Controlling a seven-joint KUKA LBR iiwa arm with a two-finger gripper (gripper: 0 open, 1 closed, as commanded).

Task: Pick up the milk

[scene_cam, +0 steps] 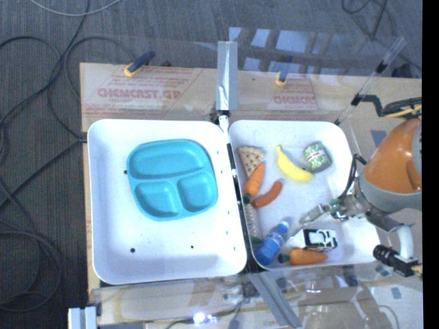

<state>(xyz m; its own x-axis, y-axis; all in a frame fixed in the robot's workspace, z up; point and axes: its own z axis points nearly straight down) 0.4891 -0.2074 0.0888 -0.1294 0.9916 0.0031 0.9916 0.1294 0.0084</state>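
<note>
In my left white bin (103, 252) lies a blue sectioned tray (171, 178); the right holds a yellow banana (293, 166), orange carrots (254, 178), perhaps a waffle (250, 157).

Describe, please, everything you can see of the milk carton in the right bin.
The milk carton is a small black-and-white box, seemingly printed card, lying near the front of the right bin. An orange carrot lies just in front of it, close or touching; a blue bottle lies to its left. The gripper hovers beside it, not holding it.

The small black-and-white milk carton (320, 238) lies in the right bin's near-right corner.
</note>
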